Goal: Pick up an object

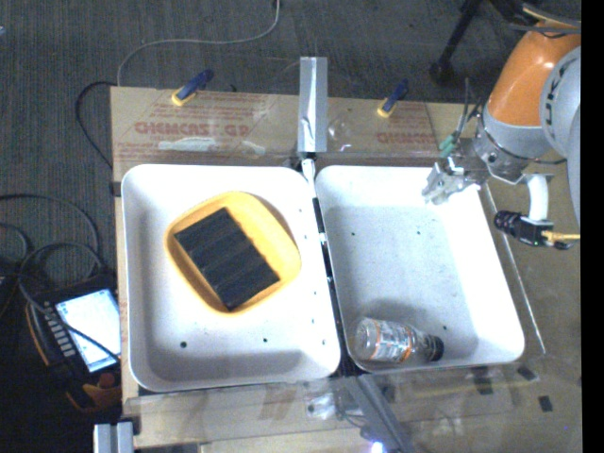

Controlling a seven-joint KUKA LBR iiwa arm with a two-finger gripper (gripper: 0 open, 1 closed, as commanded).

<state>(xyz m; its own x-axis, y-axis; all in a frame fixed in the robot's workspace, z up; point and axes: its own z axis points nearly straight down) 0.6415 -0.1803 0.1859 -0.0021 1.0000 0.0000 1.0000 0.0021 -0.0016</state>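
Dark grey carpet all round, black cables looping at the left edge of the frame, a chair base at upper right. Brown cardboard-covered worktop point(217, 125) in the middle, red lettering on it, two blue-and-yellow clamps point(192, 87) along its far edge.

Left of centre: shallow white left bin point(151, 347), holding a yellow rounded-square plastic dish point(234, 250) tilted in the frame, with a dark ribbed rectangular pad point(227, 258) lying inside it. Strip of silver tape point(312, 107) between the bins at the top.

Right of centre: shallow white right bin point(472, 281). Clear plastic bottle with an orange label and dark cap point(397, 341) lying on its side against the near wall, lower middle of the frame, cap pointing right.

Upper right: grey arm with orange band point(533, 69) reaching in, small pale gripper point(442, 185) above the right bin's far right corner, well apart from the bottle. Nothing between the jaws; whether apart or together, cannot tell.
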